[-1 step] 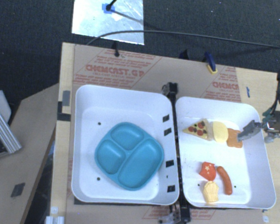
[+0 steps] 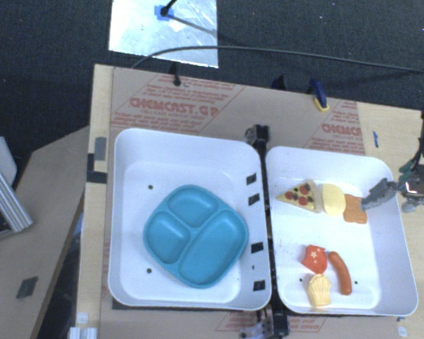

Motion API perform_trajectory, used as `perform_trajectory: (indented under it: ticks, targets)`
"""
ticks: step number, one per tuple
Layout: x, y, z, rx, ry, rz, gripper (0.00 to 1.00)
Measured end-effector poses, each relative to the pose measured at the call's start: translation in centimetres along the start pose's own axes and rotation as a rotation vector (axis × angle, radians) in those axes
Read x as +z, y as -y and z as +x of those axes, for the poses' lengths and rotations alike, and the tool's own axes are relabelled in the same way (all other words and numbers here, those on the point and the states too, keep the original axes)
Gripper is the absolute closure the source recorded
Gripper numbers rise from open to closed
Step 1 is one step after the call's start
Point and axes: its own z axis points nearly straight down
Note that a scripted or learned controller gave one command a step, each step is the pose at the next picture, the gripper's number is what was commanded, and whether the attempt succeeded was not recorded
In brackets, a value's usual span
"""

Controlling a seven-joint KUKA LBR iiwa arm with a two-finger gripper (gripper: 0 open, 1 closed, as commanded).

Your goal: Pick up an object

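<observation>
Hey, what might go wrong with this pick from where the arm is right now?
The tool sits by the orange piece, which touches the yellow piece and lies near the pizza slice; closing there may shove neighbours or catch two. It is also near the right bin's wall, so it may clip it.

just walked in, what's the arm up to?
It's reaching in from the right with its claw low over the right bin, close to the orange piece beside the yellow piece and pizza slice. Nothing can be seen held. A tomato, sausage and a pale ridged item lie nearer the front. The left bin holds a blue tray.
</observation>
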Motion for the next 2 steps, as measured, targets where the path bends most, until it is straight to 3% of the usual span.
perform_trajectory:
  ticks: [2]
  targets:
    - [8.7, 0.7, 0.1, 0.003, -0.001, 0.004, 0.0]
